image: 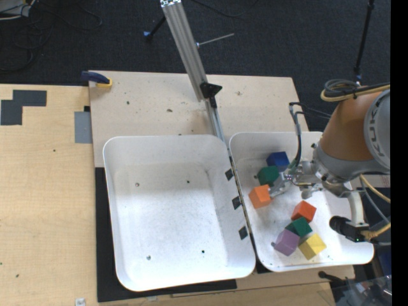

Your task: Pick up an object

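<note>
Right bin (357, 255) holds scattered blocks; hand (278, 185), grip unclear, sits between green block (268, 174) and orange block (259, 196).

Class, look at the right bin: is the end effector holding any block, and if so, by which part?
It cannot be told. The end effector is down among the green block and the orange block, with no clear hold visible.

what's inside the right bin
The right bin holds loose blocks: blue, dark green, orange, red-orange, another green, purple and yellow. The gripper reaches in among them; the arm covers the bin's right part.
</note>
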### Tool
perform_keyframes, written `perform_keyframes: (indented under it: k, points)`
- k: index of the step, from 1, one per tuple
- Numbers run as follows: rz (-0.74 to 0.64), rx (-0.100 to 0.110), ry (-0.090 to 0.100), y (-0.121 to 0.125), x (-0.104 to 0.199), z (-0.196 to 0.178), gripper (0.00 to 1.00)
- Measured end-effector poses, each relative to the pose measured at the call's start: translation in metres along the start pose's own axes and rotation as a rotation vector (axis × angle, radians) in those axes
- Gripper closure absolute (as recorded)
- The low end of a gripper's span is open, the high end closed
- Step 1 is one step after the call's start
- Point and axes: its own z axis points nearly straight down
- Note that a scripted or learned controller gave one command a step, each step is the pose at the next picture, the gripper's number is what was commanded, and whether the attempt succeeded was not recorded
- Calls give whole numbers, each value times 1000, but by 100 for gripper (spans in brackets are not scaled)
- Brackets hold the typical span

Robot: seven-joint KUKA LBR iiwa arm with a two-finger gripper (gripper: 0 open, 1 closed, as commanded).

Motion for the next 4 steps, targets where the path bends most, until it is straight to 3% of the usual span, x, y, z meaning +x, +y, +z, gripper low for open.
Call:
perform_keyframes:
  k: [1,2,3,4]
  points:
    - [-8,-32,-7,8,-1,21,0]
    - [1,-31,-5,8,-3,12,100]
    - [-8,-11,-3,9,-1,-51,100]
    - [-8,-10,-3,9,-2,-90,100]
